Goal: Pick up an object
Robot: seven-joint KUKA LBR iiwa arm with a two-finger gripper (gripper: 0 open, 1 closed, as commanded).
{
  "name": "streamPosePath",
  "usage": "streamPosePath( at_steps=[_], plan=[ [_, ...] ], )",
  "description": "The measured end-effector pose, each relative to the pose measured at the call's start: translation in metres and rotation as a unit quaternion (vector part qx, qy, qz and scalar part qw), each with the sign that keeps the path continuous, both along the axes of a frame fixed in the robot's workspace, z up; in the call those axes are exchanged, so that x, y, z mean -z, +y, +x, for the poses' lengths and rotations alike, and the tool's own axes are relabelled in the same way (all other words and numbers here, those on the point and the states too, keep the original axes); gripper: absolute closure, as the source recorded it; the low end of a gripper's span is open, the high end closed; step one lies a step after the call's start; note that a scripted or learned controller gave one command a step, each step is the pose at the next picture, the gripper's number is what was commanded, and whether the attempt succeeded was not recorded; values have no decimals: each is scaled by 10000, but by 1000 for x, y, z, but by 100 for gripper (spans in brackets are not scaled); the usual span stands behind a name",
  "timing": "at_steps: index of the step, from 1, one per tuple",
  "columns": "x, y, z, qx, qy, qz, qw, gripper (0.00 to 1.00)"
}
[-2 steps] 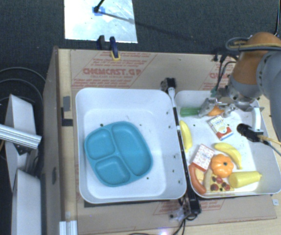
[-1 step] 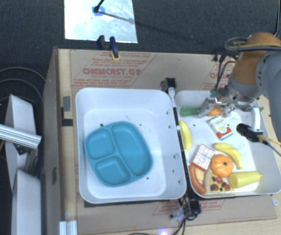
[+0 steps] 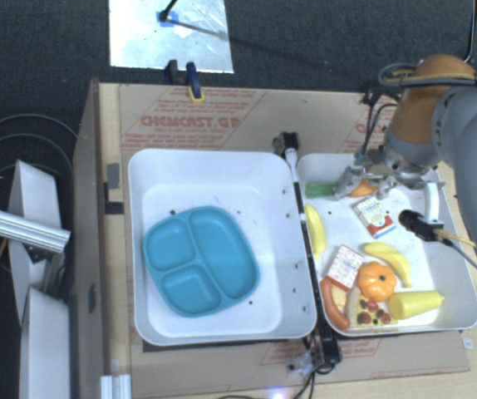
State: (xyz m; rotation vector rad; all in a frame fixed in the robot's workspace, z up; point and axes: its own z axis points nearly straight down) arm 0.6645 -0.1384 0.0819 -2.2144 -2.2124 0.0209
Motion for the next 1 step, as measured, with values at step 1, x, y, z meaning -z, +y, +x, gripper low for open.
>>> streamPosePath(
  at_steps=[1],
  plan=[
    [-9,0,-1,5,37,18,10000,100]
  ],
)
